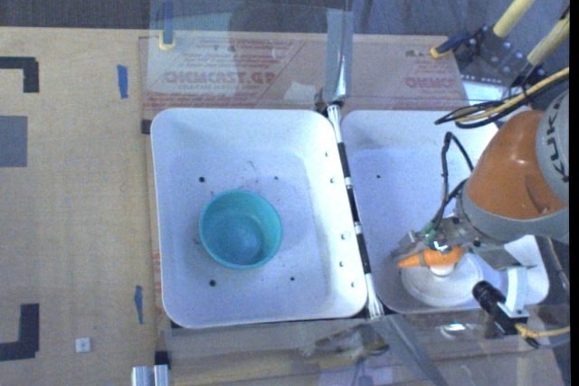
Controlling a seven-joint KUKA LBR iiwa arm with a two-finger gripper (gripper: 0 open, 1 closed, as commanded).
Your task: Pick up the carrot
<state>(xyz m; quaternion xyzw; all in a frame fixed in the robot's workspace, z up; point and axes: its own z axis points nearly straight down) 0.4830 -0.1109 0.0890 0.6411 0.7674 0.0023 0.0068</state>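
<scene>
The carrot (425, 260) lies in the right bin (389, 167), near its front edge, with its pointed end toward the divider between the two bins. It rests against the rim of a white plate (439, 287) that sits at the bin's front edge. My gripper (437, 246) is right over the carrot's thick end, at the end of my arm (517, 172), which covers the bin's right side. I cannot tell how my gripper is set. In the left bin (253, 149) a teal bowl (240, 229) stands upright, left of centre.
</scene>
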